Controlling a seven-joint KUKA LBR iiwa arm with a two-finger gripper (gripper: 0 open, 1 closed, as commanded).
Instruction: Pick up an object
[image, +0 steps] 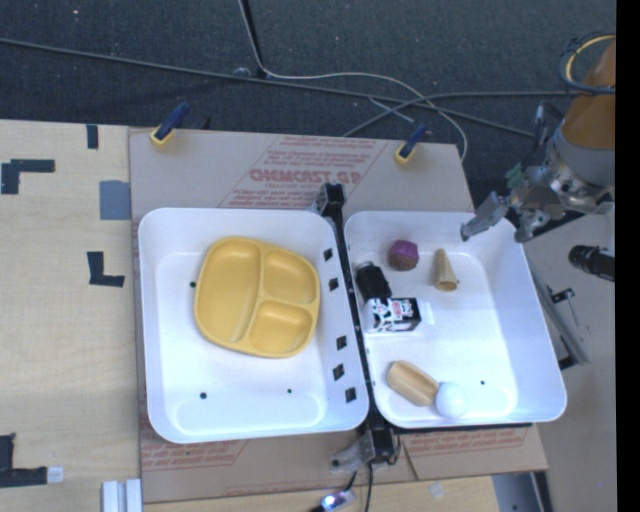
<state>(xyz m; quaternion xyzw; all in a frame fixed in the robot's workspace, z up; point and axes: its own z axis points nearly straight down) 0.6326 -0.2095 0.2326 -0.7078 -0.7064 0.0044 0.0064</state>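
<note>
Objects for picking all lie in the right bin (520, 290): purple ball (403, 254), cone (444, 270), black-and-white carton (393, 314), wooden cylinder (411, 382), white ball (451, 400). Gripper (497, 218) hovers over the bin's far right corner, grasping nothing, fingers spread apart. Yellow divided plate (257, 296) fills the left bin (165, 330), probably too flat to grab.

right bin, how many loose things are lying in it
5. A purple ball and a cone lie near the far wall, a black-and-white carton by the divider, and a tan cylinder touching a white ball near the front. Nothing looks hidden.
</note>
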